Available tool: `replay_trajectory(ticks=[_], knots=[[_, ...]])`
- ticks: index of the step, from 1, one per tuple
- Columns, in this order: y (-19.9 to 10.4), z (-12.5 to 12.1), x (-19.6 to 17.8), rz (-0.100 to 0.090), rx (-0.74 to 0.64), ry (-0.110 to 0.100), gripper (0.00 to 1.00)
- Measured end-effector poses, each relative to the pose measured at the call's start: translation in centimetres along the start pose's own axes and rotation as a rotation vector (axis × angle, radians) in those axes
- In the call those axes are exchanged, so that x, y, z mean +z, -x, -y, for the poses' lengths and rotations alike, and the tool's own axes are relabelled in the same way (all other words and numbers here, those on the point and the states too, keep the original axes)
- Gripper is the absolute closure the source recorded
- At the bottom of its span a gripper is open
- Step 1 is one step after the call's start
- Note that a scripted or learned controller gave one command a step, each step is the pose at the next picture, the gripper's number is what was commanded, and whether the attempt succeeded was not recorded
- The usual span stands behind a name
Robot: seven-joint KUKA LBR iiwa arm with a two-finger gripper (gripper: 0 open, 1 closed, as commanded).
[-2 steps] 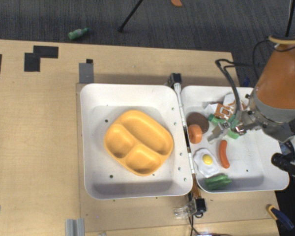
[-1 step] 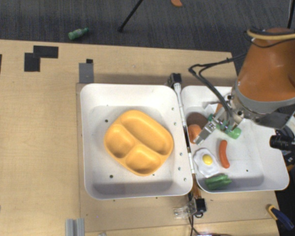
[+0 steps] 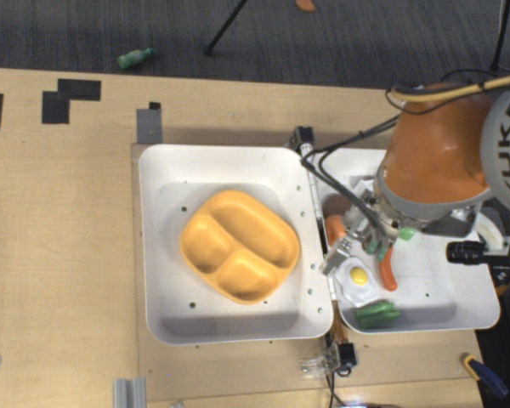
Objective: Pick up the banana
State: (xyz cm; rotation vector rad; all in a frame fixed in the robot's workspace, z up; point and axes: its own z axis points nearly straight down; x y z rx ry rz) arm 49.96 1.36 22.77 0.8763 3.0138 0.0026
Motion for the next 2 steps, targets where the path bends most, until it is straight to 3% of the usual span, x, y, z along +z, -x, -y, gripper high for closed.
replay_trajectory(ticks=[1,2], knots=[[-1.5,-0.1,4.3,0.0,-0.272,0.0,0.0],[-1.4,-0.1,-7.4,0.004,-0.509,0.002,0.0]])
